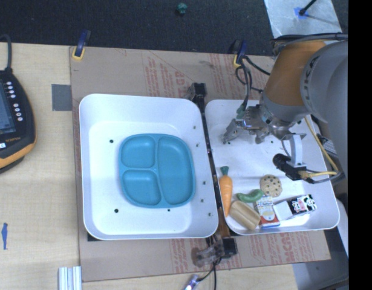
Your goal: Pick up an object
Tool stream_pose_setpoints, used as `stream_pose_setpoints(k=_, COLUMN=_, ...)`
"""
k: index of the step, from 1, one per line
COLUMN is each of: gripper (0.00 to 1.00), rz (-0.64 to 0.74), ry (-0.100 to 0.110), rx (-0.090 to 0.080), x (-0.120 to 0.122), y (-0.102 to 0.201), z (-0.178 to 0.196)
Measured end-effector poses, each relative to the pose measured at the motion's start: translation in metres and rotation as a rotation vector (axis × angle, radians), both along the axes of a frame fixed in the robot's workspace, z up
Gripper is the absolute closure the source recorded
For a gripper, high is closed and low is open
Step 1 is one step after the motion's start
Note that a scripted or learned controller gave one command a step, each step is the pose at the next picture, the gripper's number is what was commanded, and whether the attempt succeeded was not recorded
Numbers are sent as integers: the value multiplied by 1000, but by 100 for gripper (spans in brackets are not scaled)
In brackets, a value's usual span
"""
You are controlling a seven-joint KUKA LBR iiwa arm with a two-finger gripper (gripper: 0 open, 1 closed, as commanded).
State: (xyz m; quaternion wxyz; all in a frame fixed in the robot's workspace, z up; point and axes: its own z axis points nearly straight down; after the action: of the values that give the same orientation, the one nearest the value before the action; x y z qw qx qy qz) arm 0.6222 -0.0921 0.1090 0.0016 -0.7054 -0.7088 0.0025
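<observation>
Right bin (234,116): I see bare white floor across its upper half, with the gripper (245,132) low over it near the far wall.
Fingers: spread apart, nothing between them.
Toys: crowded along the near rim, an orange carrot (225,190) against the left wall, bread roll (244,214), cookie (271,185), small cartons (267,212).
Left bin (92,162): blue divided plate (156,170) at centre.

arm (306,77) reaches from right over right bin (234,110) | gripper (246,128) low at bin's far end | carrot (225,189), cookie (271,185), bread roll (244,214) at near edge | left bin (95,110) holds blue divided plate (156,170)
</observation>
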Motion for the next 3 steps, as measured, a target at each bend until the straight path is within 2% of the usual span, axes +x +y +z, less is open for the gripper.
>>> stream_pose_setpoints(k=1, gripper=0, rz=-1, ry=-2, rx=0, x=-86, y=-44, z=27)
stream_pose_setpoints(k=2, gripper=0, rz=1, ry=-2, rx=0, x=-15, y=-36, z=-18)
stream_pose_setpoints(k=3, gripper=0, rz=-3, ry=-6, rx=0, x=34, y=-120, z=69)
